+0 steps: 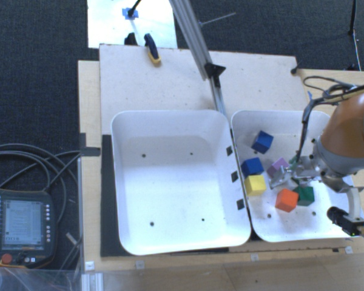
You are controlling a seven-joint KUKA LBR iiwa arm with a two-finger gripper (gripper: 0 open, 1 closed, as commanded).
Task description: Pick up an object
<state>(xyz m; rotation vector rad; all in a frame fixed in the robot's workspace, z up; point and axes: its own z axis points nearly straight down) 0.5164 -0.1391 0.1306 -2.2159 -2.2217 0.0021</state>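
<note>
Gripper [286,176] low in right white bin [279,232], among blocks.
Finger state could not be told. Small lilac cube [279,164] sat touching it; likely light, rigid, best pinched across flat opposite faces.

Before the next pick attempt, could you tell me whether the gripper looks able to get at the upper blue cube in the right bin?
Probably yes: the upper blue cube sits apart from the other blocks, nothing covering it.
</note>
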